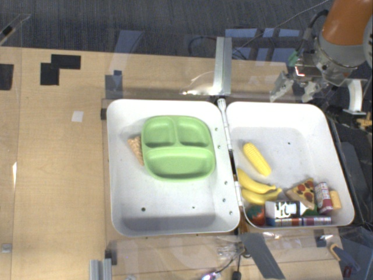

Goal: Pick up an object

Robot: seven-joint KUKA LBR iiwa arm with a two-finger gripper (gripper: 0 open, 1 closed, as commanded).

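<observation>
Two white bins are sitting side by side on the bench. The left bin [125, 203] is holding a green divided plate [177, 147], lying flat toward its far half, with a tan cracker-like piece [136, 149] poking out from under the plate's left edge. The right bin [303, 124] is carrying the small items, all crowding its near and left parts: an ear of corn [256, 158] lying at a slant near the middle-left, a banana [256, 186] just below it, a dark box with white lettering [285, 209] along the near wall, a pizza slice [302, 191] beside that, and a red can [323, 196] in the near right corner.

The gripper [297, 85] is hanging beyond the right bin's far rim, outside the bin, fingers pointing down and standing apart with nothing between them. The corn, the closest item, is lying well apart from it, nearer the camera and to the left.
</observation>
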